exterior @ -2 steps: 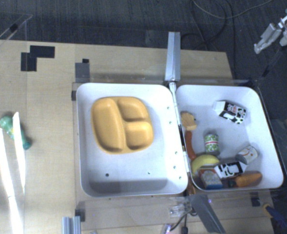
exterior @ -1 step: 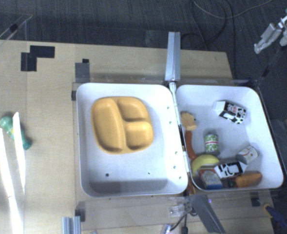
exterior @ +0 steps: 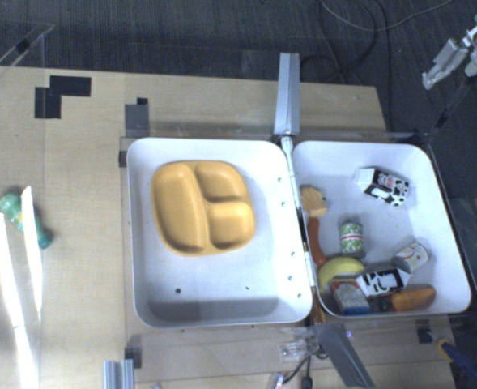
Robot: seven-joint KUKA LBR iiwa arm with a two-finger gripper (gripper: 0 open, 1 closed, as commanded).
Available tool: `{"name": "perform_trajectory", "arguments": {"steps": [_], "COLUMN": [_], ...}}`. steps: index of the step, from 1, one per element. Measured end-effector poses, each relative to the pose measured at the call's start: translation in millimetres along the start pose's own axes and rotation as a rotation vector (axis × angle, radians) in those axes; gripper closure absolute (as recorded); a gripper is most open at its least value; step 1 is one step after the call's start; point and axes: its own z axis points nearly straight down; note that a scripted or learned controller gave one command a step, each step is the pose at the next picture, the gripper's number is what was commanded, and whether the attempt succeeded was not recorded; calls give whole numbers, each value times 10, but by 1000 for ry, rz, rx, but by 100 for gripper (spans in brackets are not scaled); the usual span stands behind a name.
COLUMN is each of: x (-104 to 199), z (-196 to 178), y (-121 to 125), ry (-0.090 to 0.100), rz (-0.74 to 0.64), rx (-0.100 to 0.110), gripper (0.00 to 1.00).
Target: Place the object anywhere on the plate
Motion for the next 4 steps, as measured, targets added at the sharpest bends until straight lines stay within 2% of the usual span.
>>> {"name": "perform_trajectory", "arguments": {"steps": [4], "x": [0], "z": [0], "y": [0], "ry": [0], "rz": [0], "rx": [0], "gripper": [0]}}
